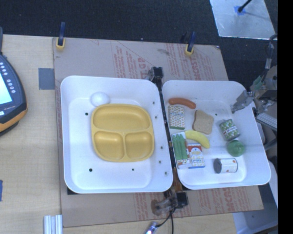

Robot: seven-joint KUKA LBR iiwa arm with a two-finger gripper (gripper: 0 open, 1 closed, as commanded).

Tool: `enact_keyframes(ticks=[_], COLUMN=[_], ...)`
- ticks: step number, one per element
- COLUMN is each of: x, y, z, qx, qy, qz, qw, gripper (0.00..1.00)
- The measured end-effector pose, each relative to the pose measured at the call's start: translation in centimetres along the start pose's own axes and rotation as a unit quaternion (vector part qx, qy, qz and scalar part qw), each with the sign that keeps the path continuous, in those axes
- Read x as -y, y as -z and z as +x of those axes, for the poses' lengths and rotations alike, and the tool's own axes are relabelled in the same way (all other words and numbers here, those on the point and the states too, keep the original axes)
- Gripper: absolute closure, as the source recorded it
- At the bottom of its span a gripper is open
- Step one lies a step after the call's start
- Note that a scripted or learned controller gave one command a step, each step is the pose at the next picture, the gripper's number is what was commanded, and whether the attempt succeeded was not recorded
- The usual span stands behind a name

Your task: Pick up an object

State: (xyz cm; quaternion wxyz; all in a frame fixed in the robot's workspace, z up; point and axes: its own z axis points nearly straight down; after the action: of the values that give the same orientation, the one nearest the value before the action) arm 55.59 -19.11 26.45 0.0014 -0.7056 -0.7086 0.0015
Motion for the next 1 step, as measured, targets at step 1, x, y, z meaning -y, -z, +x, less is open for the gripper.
enact_keyframes(ticks=[1], x=[-2.01], y=[-8.9], z=[5.47], qx=[0.0], qy=[0.001], qz=[0.001], qw=[1.0], gripper=[0.0])
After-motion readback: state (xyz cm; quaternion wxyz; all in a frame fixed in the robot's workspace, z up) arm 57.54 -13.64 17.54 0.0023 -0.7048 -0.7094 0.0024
